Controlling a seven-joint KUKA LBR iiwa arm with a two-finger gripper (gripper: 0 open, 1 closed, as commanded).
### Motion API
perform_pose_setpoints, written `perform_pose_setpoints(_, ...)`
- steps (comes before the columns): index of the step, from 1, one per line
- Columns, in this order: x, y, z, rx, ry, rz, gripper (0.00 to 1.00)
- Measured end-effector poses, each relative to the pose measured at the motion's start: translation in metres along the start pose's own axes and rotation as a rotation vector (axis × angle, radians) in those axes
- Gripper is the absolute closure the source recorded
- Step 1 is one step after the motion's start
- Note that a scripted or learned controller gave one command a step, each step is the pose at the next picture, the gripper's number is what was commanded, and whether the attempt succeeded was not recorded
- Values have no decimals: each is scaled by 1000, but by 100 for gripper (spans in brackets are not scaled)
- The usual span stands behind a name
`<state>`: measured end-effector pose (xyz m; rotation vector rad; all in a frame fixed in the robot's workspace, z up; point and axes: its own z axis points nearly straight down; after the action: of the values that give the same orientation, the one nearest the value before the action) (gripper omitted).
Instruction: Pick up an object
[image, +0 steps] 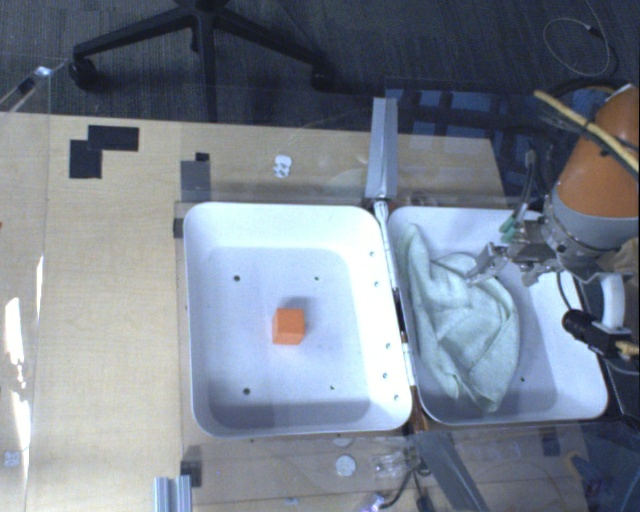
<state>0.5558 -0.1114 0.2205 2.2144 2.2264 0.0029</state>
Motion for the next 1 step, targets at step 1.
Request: perform_pose_setpoints(1, -25, 2, 125, -4, -1, -217, 0)
